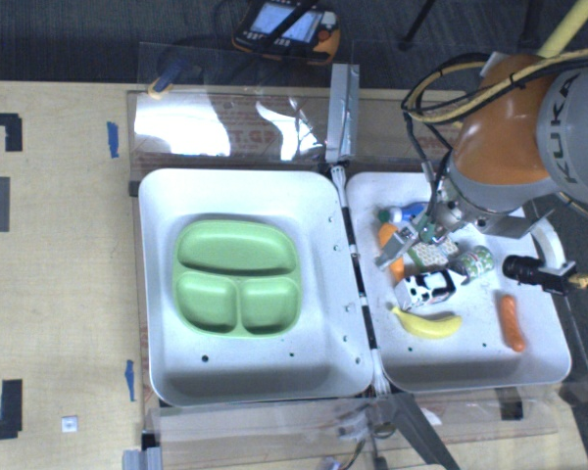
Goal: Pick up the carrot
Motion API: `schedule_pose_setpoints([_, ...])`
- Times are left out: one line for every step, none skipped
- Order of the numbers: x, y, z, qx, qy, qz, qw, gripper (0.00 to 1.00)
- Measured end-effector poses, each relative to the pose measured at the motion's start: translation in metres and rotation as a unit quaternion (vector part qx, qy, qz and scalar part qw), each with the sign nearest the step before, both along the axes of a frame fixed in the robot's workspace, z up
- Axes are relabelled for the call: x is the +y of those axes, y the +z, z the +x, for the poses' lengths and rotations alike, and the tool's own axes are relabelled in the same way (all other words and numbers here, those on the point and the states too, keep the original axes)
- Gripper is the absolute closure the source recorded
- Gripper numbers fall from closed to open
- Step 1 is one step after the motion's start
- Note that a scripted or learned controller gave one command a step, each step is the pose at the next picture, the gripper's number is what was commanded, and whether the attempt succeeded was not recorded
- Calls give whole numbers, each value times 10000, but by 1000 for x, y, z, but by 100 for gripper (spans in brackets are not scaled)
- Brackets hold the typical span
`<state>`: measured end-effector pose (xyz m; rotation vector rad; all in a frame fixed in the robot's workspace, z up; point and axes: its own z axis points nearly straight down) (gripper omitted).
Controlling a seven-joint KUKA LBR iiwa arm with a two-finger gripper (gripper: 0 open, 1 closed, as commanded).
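**Nearly over the wrong pile: the carrot lies off to the right**

Nearest the camera in the right bin [544, 365], a yellow banana [427, 324] lies crosswise on the white floor. Just right of it, close to the bin's right wall, sits the carrot [511, 322], an orange-red stick with its long axis running near to far, standing apart from everything else.

Farther in, a black-and-white toy [431, 287] touches the banana's far side, and beyond that a small clutter of orange, blue and green pieces crowds the middle of the bin. The gripper [404, 246] hangs over this clutter, so the carrot lies to its right and nearer the camera, well apart. Any grasp would, I judge, call for a shift that way, with the fingers closing across the carrot's short width.

Whether the fingers are open or shut I cannot tell; they blur into the clutter under them, and nothing is plainly held.

In the left bin [157, 262] rests a green divided tray [237, 274]. The arm's orange band [505, 145] hides the right bin's far right corner.
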<state>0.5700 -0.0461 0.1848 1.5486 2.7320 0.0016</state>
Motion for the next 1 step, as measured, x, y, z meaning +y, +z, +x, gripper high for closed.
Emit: schedule_pose_setpoints([-57,-39,26,-13,-386,-6,9993,0])
